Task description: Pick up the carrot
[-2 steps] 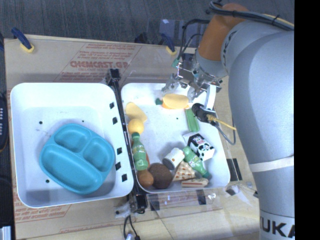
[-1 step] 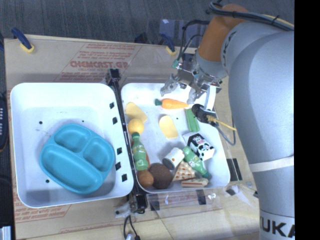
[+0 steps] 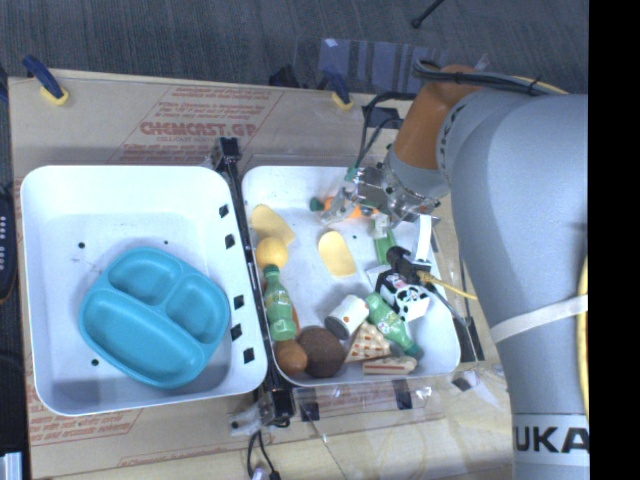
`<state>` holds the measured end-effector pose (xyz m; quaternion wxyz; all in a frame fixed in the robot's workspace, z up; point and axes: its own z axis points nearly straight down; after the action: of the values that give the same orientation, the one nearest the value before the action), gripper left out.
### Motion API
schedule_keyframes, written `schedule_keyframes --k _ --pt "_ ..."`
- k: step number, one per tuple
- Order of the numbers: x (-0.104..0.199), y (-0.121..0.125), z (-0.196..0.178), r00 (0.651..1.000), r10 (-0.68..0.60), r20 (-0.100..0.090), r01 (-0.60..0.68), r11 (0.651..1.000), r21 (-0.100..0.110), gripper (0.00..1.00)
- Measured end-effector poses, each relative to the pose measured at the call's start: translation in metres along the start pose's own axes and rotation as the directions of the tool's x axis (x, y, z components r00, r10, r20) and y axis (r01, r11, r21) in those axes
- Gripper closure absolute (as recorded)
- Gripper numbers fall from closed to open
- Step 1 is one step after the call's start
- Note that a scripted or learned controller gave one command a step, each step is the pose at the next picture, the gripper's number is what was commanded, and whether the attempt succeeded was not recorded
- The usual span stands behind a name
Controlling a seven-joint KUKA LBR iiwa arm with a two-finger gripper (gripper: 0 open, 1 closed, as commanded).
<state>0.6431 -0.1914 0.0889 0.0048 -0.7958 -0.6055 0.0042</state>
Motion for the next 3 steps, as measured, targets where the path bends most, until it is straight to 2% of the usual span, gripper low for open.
schedule_keyframes --k 1,2,3 --pt "0.036 -0.075 -0.001 0.98 0.199 -0.001 -0.199 0.98 0.002 0.0" --pt "0.031 -0.129 0.0 0.959 0.284 0.0 -0.284 0.959 0.0 0.0" --pt "0.012 -0.047 -0.002 0.891 0.454 -0.011 -0.454 0.891 0.008 0.0"
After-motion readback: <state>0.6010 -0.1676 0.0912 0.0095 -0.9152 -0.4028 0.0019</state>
